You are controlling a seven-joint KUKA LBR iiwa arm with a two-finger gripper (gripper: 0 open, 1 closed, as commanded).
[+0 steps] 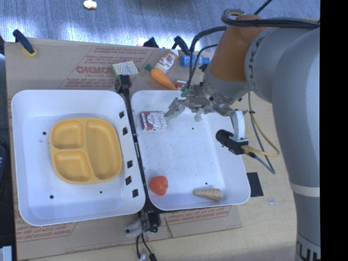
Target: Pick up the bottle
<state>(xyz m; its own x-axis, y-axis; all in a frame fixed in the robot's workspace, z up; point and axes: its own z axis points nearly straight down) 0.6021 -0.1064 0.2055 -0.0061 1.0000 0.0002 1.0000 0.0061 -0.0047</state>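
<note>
The arm reaches over the right bin (231, 173) — the bottle (165, 62) is not in it.

The bottle lies on the table (65, 64) behind the bins, next to a carrot (162, 79). The tool (187, 106) hangs over the back of the right bin, just beside a small carton (154, 120) — I cannot tell if it is open or closed. A tomato (159, 185) and a cone (209, 193) lie at the front. A yellow plate (85, 149) sits in the left bin (24, 145).
</note>
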